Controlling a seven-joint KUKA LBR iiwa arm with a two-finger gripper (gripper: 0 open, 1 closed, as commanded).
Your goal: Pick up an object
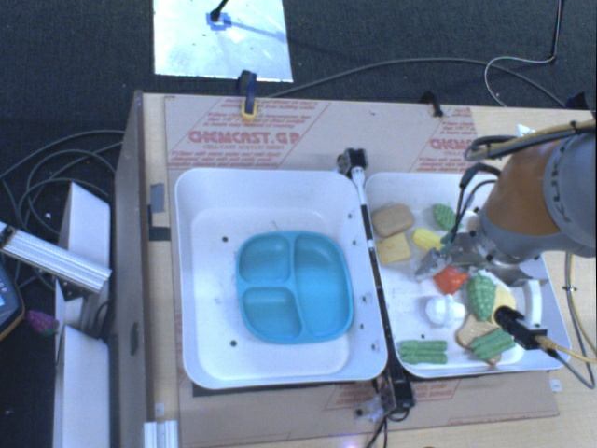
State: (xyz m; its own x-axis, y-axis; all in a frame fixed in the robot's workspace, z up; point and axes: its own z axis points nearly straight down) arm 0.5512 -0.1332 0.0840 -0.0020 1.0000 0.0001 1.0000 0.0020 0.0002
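The right bin [401, 189] holds several toy foods. Among them are a brown bun [392, 218], a yellow block [394, 248], a small yellow piece [426, 239], a green piece [444, 217], a red piece [451, 280] and a white piece [438, 310]. A bumpy green piece [481, 297] and a green pod [422, 350] lie nearer the front. My gripper [432, 263] is low in this bin, its tip between the small yellow piece and the red piece, close to both. Nothing is seen lifted.
The left bin [215, 194] carries a blue divided plate [294, 285]. A metal clamp strip [367, 231] runs between the bins. The arm's grey body and orange band [532, 203] cover the right bin's far right side. Cables trail over the bench at the right.
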